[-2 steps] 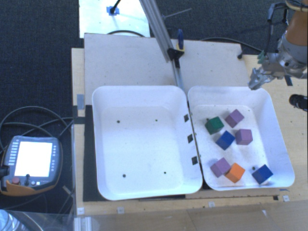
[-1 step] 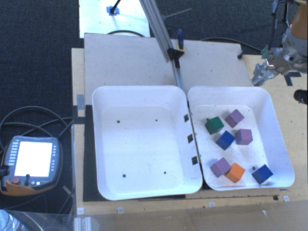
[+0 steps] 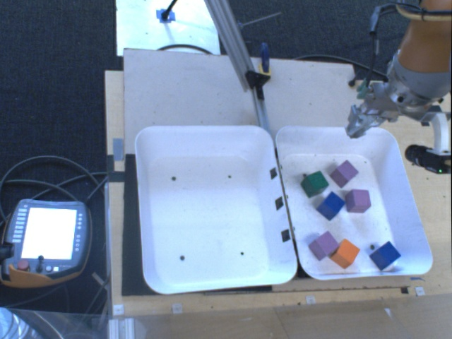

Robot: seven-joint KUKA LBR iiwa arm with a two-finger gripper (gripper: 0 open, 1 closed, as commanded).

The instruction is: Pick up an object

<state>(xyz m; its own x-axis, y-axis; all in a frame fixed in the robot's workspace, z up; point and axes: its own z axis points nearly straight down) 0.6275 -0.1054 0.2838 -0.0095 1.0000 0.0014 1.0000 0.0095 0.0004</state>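
Several small blocks lie in the right bin (image 3: 404, 182): a green one (image 3: 314, 183), a purple one (image 3: 345, 173), another purple (image 3: 357, 200), a blue one (image 3: 330, 205), a third purple (image 3: 323, 245), an orange one (image 3: 345, 253) and a blue one (image 3: 385, 255). My gripper (image 3: 357, 127) hangs above the bin's far rim, up and to the right of the green and purple blocks. Nothing shows between its fingers.
The left bin (image 3: 152, 189) sits beside the right one. A slanted metal rod (image 3: 233, 37) with a clamp crosses the board behind the bins. A teach pendant (image 3: 46, 242) lies off the bench at the left.
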